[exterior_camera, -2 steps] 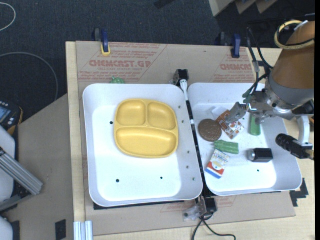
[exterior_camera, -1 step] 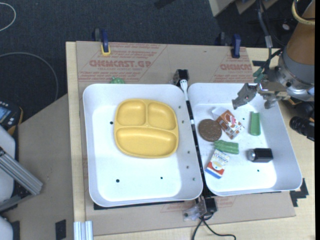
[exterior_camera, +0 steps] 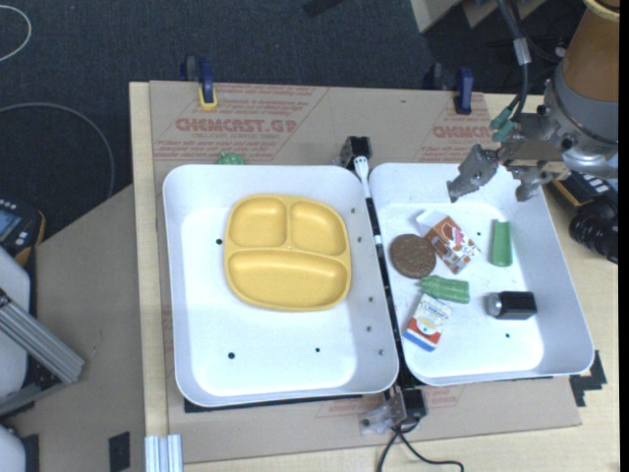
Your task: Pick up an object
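1. The gripper (exterior_camera: 494, 178) hangs spread wide and empty above the right bin's (exterior_camera: 560, 347) far edge
2. Below lie a brown disc (exterior_camera: 412, 256), snack packets (exterior_camera: 451, 243), green pieces (exterior_camera: 501, 243) and a black cylinder (exterior_camera: 512, 305)
3. A yellow divided plate (exterior_camera: 288, 252) sits in the left bin (exterior_camera: 265, 367)

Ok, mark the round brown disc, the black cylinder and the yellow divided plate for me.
Round brown disc (exterior_camera: 413, 256): camera view, centre of its face.
Black cylinder (exterior_camera: 513, 305): camera view, middle of its side.
Yellow divided plate (exterior_camera: 287, 273): camera view, floor of its large compartment.
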Controlling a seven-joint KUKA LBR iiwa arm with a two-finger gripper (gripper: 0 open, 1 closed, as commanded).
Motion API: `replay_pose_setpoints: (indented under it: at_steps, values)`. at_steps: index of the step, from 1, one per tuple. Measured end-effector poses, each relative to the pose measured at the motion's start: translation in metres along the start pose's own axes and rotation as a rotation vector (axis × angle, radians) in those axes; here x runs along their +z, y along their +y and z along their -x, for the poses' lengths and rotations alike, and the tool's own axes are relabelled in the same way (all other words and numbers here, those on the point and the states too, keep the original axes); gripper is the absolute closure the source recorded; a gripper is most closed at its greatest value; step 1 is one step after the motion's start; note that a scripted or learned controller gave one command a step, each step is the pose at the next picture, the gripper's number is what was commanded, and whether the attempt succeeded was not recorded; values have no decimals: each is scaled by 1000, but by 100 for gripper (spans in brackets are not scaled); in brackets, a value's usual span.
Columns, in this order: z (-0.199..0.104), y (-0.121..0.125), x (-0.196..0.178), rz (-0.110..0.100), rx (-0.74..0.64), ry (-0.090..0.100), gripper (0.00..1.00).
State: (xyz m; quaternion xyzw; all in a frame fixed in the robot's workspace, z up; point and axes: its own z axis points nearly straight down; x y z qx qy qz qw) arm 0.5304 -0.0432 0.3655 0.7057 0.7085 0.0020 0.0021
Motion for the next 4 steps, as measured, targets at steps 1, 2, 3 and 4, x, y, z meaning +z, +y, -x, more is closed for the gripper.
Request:
replay_pose_setpoints:
  at_steps: [1,2,3,4]
  values:
    - [1,1,-8,-1,2,-1,100]
    - [60,-1,23,-9,8,0,100]
    - [-44,14,75,-11,-4,3,100]
    - [-67,-53,-25,2,-1,2,100]
